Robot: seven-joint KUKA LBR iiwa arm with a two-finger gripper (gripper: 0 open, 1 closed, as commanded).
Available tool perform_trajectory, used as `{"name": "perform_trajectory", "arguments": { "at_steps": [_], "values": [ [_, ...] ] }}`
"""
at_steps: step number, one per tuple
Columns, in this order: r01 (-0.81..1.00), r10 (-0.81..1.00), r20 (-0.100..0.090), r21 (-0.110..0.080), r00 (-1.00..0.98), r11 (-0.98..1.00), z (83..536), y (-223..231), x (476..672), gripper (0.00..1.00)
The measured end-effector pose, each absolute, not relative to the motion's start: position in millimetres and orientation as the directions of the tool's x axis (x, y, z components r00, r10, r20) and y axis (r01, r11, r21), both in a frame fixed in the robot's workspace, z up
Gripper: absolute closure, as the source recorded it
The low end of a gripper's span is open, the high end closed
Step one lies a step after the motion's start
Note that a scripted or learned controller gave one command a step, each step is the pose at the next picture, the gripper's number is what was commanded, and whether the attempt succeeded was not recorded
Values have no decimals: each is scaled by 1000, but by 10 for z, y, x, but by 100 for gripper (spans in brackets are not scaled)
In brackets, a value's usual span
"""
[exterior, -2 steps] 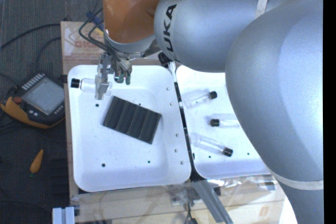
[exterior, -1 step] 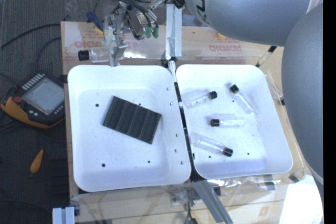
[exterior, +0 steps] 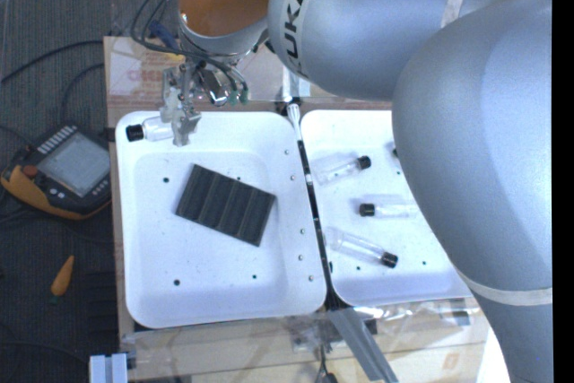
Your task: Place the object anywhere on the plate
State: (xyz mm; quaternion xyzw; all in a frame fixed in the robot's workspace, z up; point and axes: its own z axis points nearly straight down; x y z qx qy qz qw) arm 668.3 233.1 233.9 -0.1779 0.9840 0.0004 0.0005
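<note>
Worrying bit: vial (exterior: 148, 132) looked pinched near its end, not middle, so it could swivel or slip out on way to plate (exterior: 225, 204). Clear, slick tube didn't help, lol. Gripper (exterior: 182, 123) hung over left bin (exterior: 143, 282) far-left corner, fingers closed narrow on vial, black cap poking out left. Arm came in from right, wrist pointing down, orange band above. Dark ribbed plate sat mid-bin, well apart. Three more vials lay in right bin (exterior: 359, 287).
</note>
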Motion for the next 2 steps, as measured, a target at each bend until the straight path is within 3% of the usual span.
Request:
{"name": "perform_trajectory", "arguments": {
  "at_steps": [1,2],
  "values": [
    [-807,-807,-5,1,-591,591,3106,2346,6031,100],
    [-875,-875,-3,3,-485,485,2238,2286,5807,100]
  ]
}}
